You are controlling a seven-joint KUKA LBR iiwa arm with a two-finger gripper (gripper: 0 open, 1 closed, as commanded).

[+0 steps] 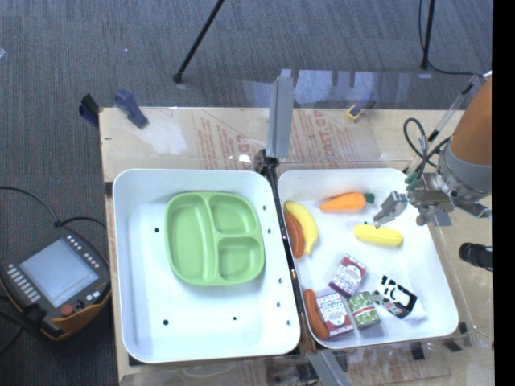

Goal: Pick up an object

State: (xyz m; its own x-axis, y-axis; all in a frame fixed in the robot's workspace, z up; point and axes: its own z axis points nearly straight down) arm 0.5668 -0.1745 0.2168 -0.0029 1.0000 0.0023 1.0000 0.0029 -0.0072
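My gripper [409, 211] hangs over the right side of the right bin [447, 284], open, with nothing between its fingers. Just below and left of it lies a small yellow piece [378, 236]. An orange carrot [344, 203] lies to its left, near the bin's far wall. A banana [305, 220] and a reddish sausage [295, 235] rest against the bin's left wall. In the near part sit a red-and-white carton [348, 276], a red packet [332, 312], a green carton [364, 310], a black-and-white packet [397, 296] and another sausage [314, 312].
The left bin [137, 296] holds a green divided plate [216, 237]. A grey post [281, 119] stands behind the seam between the bins. A handheld control pendant [52, 284] lies on the floor at the left. A cable [417, 139] loops near the arm's wrist.
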